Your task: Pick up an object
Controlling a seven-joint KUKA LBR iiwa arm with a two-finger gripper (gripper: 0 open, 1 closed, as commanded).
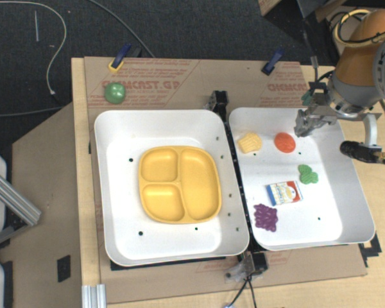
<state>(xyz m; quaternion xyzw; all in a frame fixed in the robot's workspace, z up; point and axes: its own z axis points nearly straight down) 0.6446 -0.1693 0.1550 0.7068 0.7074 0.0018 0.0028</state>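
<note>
Gripper (303, 130) hovers just right of red tomato (284, 142) (right bin (346, 197)); finger spread unclear. Yellow piece (249, 143) left of tomato, green piece (307, 174) below-right.

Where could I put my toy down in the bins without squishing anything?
Best spot: the left white bin, on its bare floor all around the yellow divided plate. The right white bin is crowded in the middle; its bare floor lies below the purple grapes and along its right edge.
</note>
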